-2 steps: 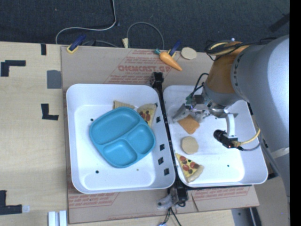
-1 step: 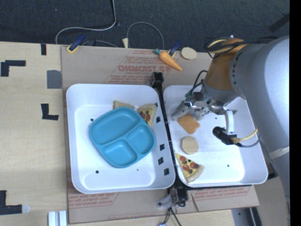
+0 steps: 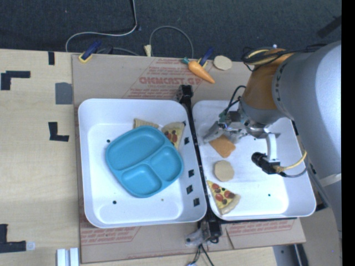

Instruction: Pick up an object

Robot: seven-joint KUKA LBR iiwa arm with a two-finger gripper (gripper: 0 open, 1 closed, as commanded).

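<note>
My gripper (image 3: 217, 130) hangs low over the upper left part of the right bin (image 3: 277, 198). Its tip is right above and touching or nearly touching an orange-brown toast piece (image 3: 224, 147). Below the toast lies a round tan cookie (image 3: 224, 170), and a pizza slice (image 3: 223, 197) sits near the bin's front left corner. I see nothing lifted off the bin floor.
The left bin (image 3: 94, 148) holds a blue divided plate (image 3: 145, 160), with a second pizza slice (image 3: 174, 132) and a tan piece (image 3: 144, 124) tucked behind it. A toy carrot (image 3: 201, 71) and a round disc (image 3: 222, 63) lie on the cardboard behind the bins. The arm's grey body (image 3: 310, 93) covers the right bin's far right.
</note>
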